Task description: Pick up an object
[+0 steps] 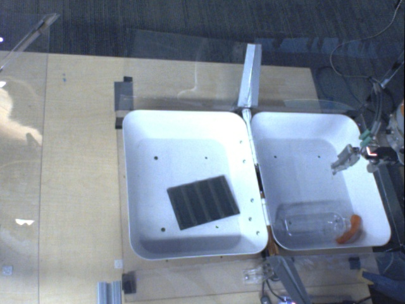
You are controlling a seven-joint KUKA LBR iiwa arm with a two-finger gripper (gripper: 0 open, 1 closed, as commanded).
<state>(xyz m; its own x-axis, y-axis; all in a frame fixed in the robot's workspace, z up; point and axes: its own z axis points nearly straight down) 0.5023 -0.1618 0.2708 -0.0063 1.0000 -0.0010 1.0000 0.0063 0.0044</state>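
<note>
I see the clear plastic bottle [313,223] lying at the right bin's [297,132] six o'clock: light, slippery, crushable, so I'd grip mid-body. The gripper [354,156] hovers at three o'clock, its state unreadable.

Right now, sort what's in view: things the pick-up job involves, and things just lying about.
Job:
clear plastic bottle in right bin
black ribbed mat in left bin
end effector

Lying about:
metal divider post
cables
</note>
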